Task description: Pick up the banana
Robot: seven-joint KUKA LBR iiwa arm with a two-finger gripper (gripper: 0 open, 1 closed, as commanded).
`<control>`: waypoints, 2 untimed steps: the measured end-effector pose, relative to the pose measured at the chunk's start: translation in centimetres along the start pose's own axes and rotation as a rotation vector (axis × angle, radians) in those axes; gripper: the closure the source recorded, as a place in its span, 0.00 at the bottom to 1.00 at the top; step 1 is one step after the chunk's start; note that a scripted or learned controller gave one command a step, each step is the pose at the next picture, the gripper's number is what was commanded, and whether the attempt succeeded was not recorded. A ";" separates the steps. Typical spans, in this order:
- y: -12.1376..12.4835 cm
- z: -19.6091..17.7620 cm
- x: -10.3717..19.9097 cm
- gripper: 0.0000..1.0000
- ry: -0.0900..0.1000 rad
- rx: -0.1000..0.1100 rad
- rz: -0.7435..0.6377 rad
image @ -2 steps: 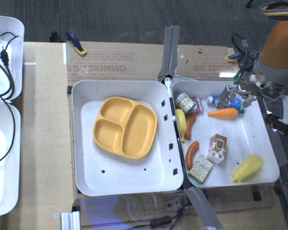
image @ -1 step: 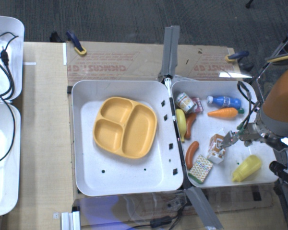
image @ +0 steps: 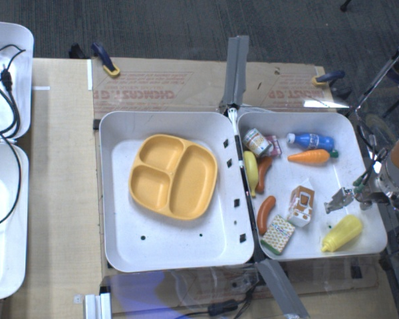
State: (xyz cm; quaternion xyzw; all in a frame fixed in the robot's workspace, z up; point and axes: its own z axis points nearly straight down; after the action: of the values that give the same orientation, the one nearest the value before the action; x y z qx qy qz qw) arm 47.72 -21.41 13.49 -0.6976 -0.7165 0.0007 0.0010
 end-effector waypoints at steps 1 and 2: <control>0.1 4.5 -0.2 0.00 0.010 0.002 -0.213; 0.1 4.5 -0.2 0.00 0.010 0.002 -0.235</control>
State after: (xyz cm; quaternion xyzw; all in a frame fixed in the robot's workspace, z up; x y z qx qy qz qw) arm 47.77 -21.64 8.98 -0.6089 -0.7933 -0.0020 0.0053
